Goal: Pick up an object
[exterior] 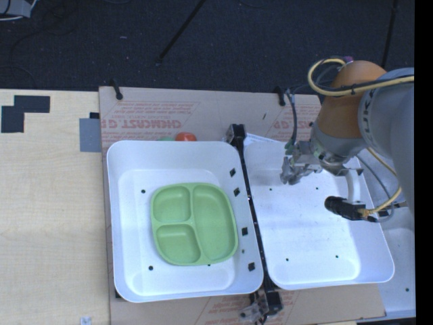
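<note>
Two shallow white bins are counted on the bench, side by side, and the divided plate is taken as the landmark. One green divided plate (194,223), with three compartments, lies flat in the left bin (125,181), roughly at the middle of its floor. The right bin (318,249) sits just beside it, on the far side of the dark seam where the two rims meet.

One arm (352,107) is seen, grey with an orange band, reaching in from beyond the right bin. Its gripper (295,175) hangs over the upper part of the right bin, well apart from the plate and across the seam from it. Nothing is seen between the fingers; whether they are apart or together cannot be told, since the tips are too small and cluttered with cabling.

One small red-orange object (185,137) is partly seen behind the far rim of the left bin, above the plate, outside the bin; what it is cannot be made out.

The task is judged not yet accomplished: no object has been lifted, and the plate rests untouched. What is left appears to be the whole pick: the gripper must be carried across to the plate, lowered over an edge, closed and raised. A thin, flat rim is likely to be hard to seize.
</note>
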### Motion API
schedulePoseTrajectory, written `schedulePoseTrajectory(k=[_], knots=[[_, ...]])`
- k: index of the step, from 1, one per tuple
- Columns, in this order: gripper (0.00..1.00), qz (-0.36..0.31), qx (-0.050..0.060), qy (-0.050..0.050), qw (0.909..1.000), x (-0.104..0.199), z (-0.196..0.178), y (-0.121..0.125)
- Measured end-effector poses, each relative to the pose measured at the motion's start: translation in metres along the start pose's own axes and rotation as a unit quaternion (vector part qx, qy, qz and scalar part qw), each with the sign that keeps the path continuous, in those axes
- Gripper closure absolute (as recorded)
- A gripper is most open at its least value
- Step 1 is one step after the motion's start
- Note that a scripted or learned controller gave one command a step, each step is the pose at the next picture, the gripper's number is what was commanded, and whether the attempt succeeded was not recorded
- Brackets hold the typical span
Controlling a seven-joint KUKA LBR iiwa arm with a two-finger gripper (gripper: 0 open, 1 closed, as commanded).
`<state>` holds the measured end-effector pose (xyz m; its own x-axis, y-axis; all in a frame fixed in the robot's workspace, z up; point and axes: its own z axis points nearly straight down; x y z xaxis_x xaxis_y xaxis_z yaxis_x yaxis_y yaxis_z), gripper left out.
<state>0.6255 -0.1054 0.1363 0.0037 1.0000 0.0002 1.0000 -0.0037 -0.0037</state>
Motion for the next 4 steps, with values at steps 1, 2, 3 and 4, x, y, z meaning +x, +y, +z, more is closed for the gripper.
schedulePoseTrajectory(k=[1,2,3,4], knots=[[1.00,-0.002,-0.004,0.000,1.0000,0.005,-0.061,-0.002],[1.00,-0.002,-0.002,0.000,1.0000,0.004,-0.088,-0.002],[1.00,-0.004,0.000,0.001,1.0000,0.064,-0.094,-0.008],[1.00,-0.004,0.000,0.001,1.0000,0.112,-0.100,-0.014]])
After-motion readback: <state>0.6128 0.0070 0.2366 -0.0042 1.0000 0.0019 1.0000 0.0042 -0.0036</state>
